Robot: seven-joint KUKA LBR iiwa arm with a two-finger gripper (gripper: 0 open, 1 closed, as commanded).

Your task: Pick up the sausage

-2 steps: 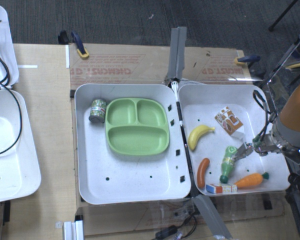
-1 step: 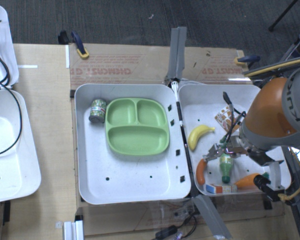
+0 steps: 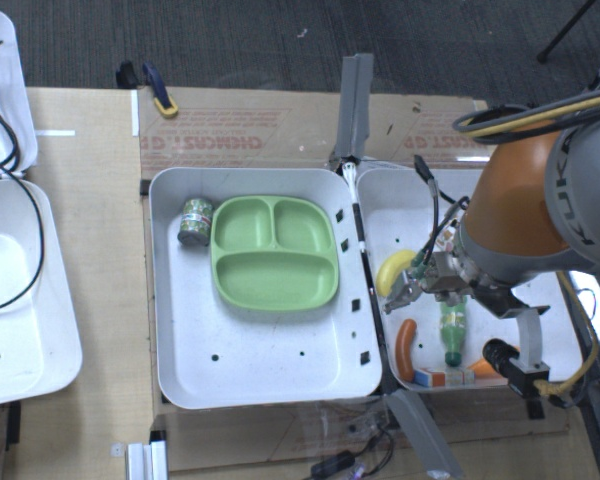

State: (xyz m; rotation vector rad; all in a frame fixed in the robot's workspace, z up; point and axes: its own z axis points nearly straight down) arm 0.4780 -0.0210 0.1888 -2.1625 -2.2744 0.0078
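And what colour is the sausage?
The sausage is orange-red, seen in the camera view.

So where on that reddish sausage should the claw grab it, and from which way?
Probably around the middle of the sausage, coming straight down. It lies flat and runs nearly top to bottom in the right bin, so the fingers should close across its narrow width. The bin wall beside it leaves little room.

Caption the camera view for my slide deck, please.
Gripper hovers above the right bin, near the banana and sausage; a green plate sits in the left bin.
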